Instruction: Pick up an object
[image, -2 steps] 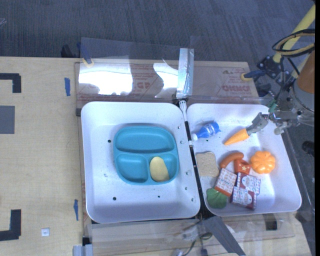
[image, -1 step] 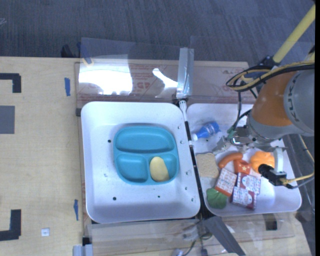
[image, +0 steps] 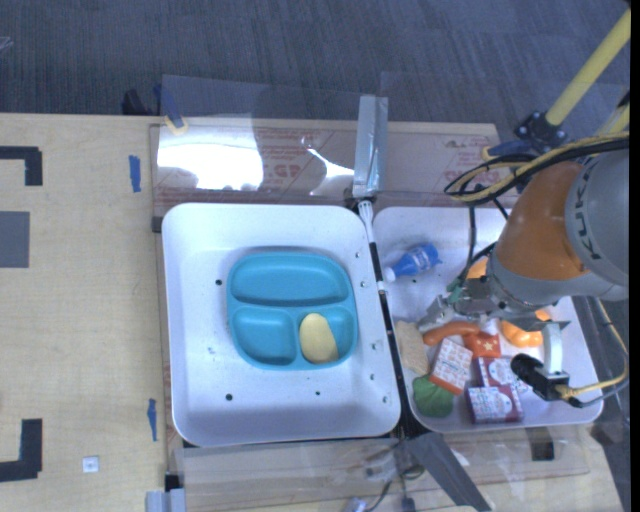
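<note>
1. Left bin (image: 190, 330): white, shallow, beside the landmark divider (image: 378, 290) on its left.
2. Blue tray (image: 290, 305) sitting mid-bin, left of divider, three compartments.
3. Yellow egg-like object (image: 318, 337) in tray's lower right compartment, long axis roughly up-down in view, well apart from the arm.
4. Right bin (image: 455, 222): just right of divider, cluttered.
5. Blue bottle-like object (image: 412, 261) near divider, upper part of right bin, long axis tilted toward upper right.
6. Green object (image: 433, 397) near divider, lower part of right bin.
7. Red-and-white packets (image: 475, 375) right of green object, lying flat, touching or overlapping each other.
8. Orange pieces (image: 462, 331) right of divider, mid-bin, long axis roughly left-right, just under the tool end.
9. Gripper (image: 452, 308) low over the right bin, right of divider, among the orange pieces; arm (image: 560, 235) entering from right.
10. Finger state: cannot tell, blurred and hidden under wrist; nothing visibly held.
11. Key relation, judged: likeliest target is the orange clutter, lying directly below and slightly right of the tool end; blue bottle-like object lies up-left, toward divider; yellow object far across divider, not a near candidate.
12. Risk, judged: packed items, easy to pinch two or slip off.
</note>
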